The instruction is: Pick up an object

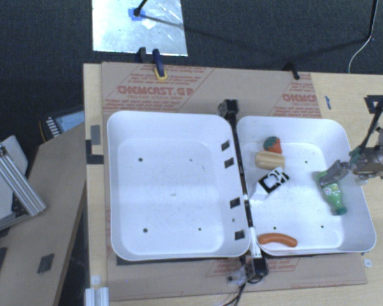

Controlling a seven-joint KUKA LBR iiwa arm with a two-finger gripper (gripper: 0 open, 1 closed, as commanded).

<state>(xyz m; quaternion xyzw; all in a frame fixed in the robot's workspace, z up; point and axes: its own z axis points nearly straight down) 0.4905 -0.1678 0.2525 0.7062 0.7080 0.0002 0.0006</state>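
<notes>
The right bin [354, 234] holds several objects. A green bottle [334, 196] lies near its right wall. My gripper [334, 173] reaches in from the right and hangs just over the bottle's upper end, hiding part of it. A black and white block [274, 180] lies near the bin's middle left. Above it rest a tan cylinder [269, 160] and a small orange and green piece [272, 144]. An orange sausage shape [277, 240] lies by the front wall.
The left bin [121, 190] stands beside the right one, with a black hinge strip [241, 183] between them. Both rest on a cardboard sheet [179, 91]. A metal plate [139, 18] lies on the floor behind.
</notes>
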